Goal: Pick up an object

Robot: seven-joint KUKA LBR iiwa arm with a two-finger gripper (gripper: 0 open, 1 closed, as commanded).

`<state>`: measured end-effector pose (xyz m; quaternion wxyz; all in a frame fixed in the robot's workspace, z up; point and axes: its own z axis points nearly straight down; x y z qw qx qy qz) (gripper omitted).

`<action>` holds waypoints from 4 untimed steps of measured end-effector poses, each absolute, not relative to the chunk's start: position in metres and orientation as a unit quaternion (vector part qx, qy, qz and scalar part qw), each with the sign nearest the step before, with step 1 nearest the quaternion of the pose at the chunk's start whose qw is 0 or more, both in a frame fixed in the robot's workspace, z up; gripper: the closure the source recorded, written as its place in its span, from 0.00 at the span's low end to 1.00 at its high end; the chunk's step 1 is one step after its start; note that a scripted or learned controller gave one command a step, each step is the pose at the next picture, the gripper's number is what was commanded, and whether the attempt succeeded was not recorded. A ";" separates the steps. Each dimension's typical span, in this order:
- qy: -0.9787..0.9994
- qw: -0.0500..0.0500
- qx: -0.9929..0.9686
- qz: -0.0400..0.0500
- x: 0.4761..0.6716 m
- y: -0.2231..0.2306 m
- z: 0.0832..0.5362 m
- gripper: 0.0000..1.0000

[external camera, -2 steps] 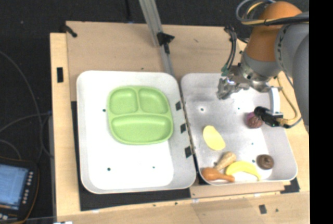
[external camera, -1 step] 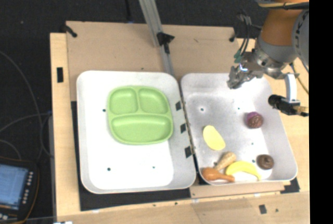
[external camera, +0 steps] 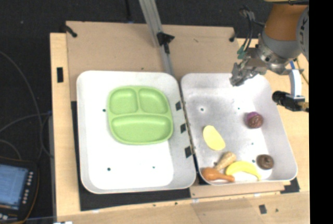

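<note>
A grey arm (external camera: 283,20) with an orange band is seen reaching in from the right, its gripper (external camera: 238,78) hung over the far rim of the right bin (external camera: 223,95), near that bin's back edge. Whether the gripper is spread or pressed together cannot be told from this angle; nothing is seen between its tips.

The objects are gathered in the near half of the right bin. A purple ball (external camera: 254,120) lies toward the right wall, well apart from the rest. A yellow disc (external camera: 213,137) sits near the middle, close to the left wall. Along the near rim are crowded an orange carrot (external camera: 217,175), a tan piece (external camera: 225,160), a banana (external camera: 243,170) and a brown doughnut (external camera: 265,161), the carrot and banana pressed against the front edge. The bin's far half is left as open floor beneath the gripper.

In the left bin (external camera: 93,165) a green divided plate (external camera: 140,115) is set in the far part, with bare white floor left toward the near rim. The two bins are laid side by side on the desk (external camera: 104,40), their inner walls just beside each other. A metal pole (external camera: 148,7) is slanted across the back of the desk toward the seam between the bins.
</note>
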<state>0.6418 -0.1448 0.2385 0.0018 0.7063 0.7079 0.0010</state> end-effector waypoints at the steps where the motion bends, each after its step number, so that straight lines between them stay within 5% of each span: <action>1: 0.710 0.000 0.705 0.001 0.639 -0.091 0.249 1.00; 4: 0.710 0.000 0.704 0.001 0.637 0.084 0.251 1.00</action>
